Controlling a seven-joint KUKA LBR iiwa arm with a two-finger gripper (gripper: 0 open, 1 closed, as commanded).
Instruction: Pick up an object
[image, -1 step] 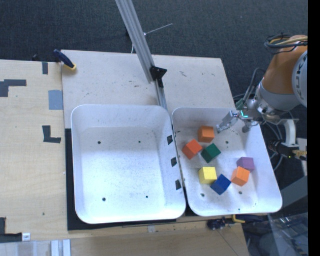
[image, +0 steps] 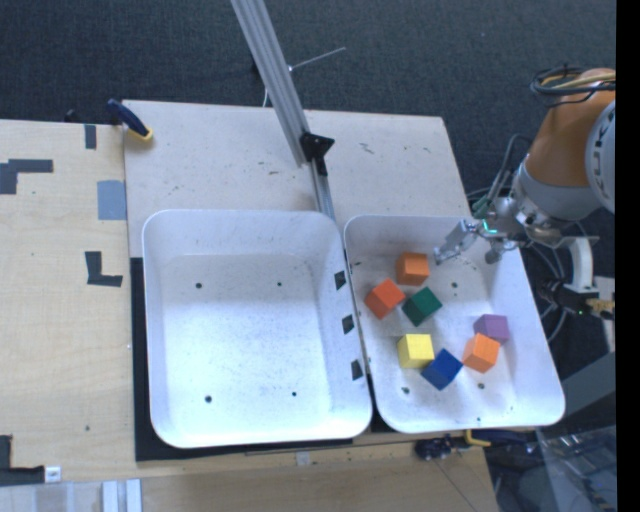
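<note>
The right bin (image: 520, 310) holds several small blocks. An orange block (image: 412, 268) lies at the top of the group, with a red-orange block (image: 384, 298) and a green block (image: 422, 305) just below it. A yellow block (image: 416, 349), a blue block (image: 441, 369), another orange block (image: 481, 353) and a purple block (image: 491, 326) lie lower down. My gripper (image: 453, 244) hangs over the bin's upper right part, up and to the right of the top orange block, with nothing seen between its fingers.
The left bin (image: 250, 320) stands beside the right one. A slanted metal bar (image: 285, 95) crosses the bench behind the bins. A blue and yellow tool (image: 130, 120) lies at the bench's back left. Cables hang at the right by the arm.
</note>
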